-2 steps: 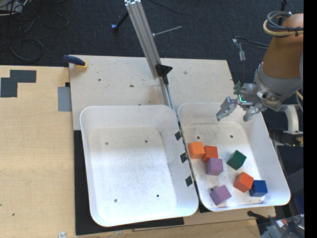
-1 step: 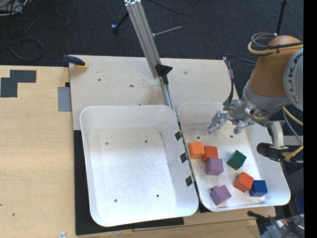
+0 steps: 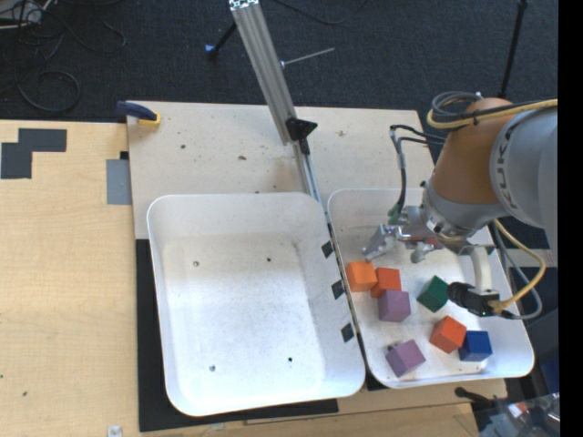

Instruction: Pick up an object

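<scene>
claw above right bin | near orange cube | empty

Seven small blocks lie in the right bin. An orange block sits nearest the divider, touching a red-orange block just beside it. A purple block rests right below that one. A dark green block lies tilted nearby. Toward the front, another purple block lies tilted and apart, while a red-orange block touches a blue block.
</scene>
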Robot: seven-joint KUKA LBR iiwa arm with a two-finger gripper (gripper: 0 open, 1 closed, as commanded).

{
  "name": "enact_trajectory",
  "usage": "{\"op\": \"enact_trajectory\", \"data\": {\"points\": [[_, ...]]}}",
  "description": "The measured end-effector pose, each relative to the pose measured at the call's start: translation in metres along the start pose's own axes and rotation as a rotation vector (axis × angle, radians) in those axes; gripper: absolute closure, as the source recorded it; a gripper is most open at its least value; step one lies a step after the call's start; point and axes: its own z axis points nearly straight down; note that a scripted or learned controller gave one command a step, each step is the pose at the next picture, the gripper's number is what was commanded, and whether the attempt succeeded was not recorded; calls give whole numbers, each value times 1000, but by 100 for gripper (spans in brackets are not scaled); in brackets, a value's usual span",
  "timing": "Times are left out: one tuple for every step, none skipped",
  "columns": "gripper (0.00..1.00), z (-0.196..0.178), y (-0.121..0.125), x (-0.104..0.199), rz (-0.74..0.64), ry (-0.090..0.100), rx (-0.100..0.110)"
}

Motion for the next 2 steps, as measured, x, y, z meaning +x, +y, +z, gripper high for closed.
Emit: {"op": "enact_trajectory", "data": {"points": [[0, 47, 2, 1, 1, -2, -13], [100, 36, 1, -1, 11, -1, -11]]}}
